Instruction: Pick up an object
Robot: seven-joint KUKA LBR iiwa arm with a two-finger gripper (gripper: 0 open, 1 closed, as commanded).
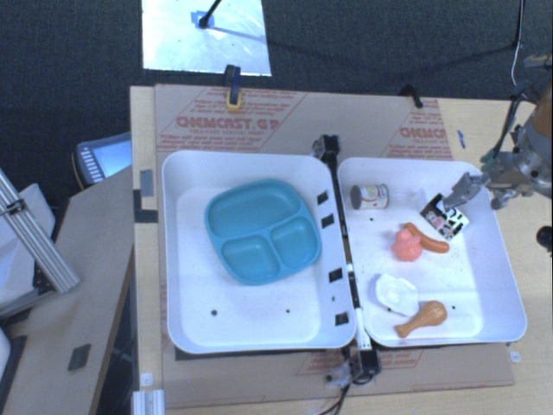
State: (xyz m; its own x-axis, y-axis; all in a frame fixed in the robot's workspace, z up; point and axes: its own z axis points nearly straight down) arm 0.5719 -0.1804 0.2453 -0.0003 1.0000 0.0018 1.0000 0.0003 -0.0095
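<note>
The right bin holds several small things: a small tin can lying on its side, a black-and-white patterned box, a pink lump touching an orange sausage shape, a white piece and a tan drumstick. My gripper hovers at the bin's far right corner, just up and right of the patterned box. Its two fingers stand apart, open, with nothing between them. One finger points toward the box.
The left bin holds a blue divided plate. A black divider with clips runs between the bins. A yellow clamp sits on the cardboard behind them. The arm's wrist hangs over the right edge.
</note>
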